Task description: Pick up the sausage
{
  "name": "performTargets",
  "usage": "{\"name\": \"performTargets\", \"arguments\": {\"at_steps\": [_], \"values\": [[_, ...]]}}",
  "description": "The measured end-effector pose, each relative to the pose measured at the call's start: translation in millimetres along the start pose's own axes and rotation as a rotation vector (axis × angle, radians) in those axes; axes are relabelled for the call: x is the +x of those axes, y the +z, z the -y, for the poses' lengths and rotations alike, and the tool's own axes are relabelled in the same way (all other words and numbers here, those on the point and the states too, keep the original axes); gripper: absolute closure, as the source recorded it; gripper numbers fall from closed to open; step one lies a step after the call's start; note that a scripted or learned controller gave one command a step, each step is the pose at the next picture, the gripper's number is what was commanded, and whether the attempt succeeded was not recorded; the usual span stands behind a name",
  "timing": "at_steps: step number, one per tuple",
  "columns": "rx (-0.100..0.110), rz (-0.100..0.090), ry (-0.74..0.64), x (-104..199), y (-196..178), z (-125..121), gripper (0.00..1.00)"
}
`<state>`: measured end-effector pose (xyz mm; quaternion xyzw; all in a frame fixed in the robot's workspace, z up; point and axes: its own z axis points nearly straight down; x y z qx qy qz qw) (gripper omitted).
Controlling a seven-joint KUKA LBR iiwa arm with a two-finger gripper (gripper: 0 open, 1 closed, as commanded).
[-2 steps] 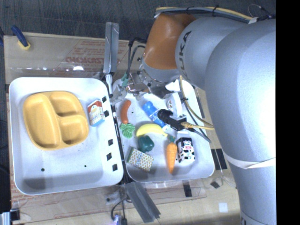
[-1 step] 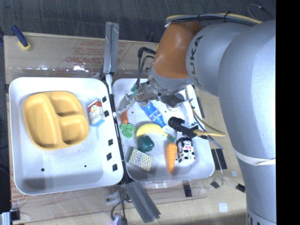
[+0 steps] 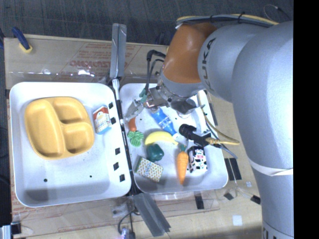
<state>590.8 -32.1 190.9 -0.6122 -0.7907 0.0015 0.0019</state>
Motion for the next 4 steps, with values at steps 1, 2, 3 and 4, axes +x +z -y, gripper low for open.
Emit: {"name": "performTargets", "arguments": {"at_steps": [1, 2, 3, 4], "values": [[-0.003, 0.001, -0.066, -76, 99, 1, 0.00], [-0.003, 0.002, -0.070, -76, 89, 0, 1.00], [-0.003, 0.002, -0.071, -76, 89, 0, 0.00], [-0.004, 0.001, -0.020, -84, 98, -47, 0.00]]}}
